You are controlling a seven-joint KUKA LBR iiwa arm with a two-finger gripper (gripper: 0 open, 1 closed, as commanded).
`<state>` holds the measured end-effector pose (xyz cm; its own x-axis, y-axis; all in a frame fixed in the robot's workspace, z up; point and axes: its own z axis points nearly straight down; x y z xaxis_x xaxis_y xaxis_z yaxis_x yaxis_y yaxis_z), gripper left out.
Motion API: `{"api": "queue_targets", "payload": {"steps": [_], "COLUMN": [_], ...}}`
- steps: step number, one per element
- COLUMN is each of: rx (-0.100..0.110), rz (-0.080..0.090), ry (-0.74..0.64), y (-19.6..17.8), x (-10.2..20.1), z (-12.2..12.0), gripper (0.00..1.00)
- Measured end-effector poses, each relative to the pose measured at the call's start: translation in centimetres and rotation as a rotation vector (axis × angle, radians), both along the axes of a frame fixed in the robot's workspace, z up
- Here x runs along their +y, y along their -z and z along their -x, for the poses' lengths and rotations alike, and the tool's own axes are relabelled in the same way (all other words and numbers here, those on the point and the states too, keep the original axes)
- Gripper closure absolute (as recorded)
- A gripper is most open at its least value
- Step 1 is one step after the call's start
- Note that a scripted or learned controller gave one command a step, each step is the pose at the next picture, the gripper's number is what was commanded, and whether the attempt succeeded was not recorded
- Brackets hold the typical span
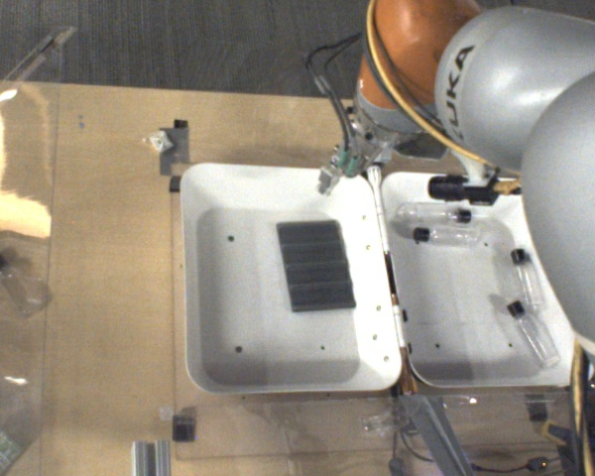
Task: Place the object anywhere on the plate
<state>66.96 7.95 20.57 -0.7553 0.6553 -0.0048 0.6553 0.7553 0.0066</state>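
Pale wooden bench top (pixel 99 296) carries two shallow white bins side by side, with grey carpet beyond its far edge. Inside the left bin (pixel 203 355) lies a dark ribbed plate (pixel 316 265), a flat rectangle whose long axis runs from the bin's far side toward its near side, tilted slightly so the near end sits a little further right.

Right of that plate, past the shared wall, the right bin (pixel 446 365) holds clear plastic tubes with black caps. One tube (pixel 441 234) lies crosswise near the far wall, its long axis left to right. Another tube (pixel 531 330) lies near the right wall, pointing roughly far to near; it may be two tubes end to end.

Beyond the plate's far right corner, the gripper (pixel 334 174) hangs over the left bin's far rim. Whether it is parted or closed, I cannot tell; nothing visible sits in it.
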Motion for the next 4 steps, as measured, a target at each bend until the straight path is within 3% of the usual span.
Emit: {"api": "queue_targets", "payload": {"steps": [1,2,3,4], "rx": [0.001,-0.005,-0.006,-0.004], "rz": [0.002,0.004,0.007,0.005], "ry": [-0.443,-0.880,-1.289,-1.118], "y": [3.3,-0.8,0.8,4.2], "x": [7.3,12.6,15.6,15.5], "z": [1.3,1.6,0.0,0.1], "gripper": [1.00,1.00,1.00,1.00]}}
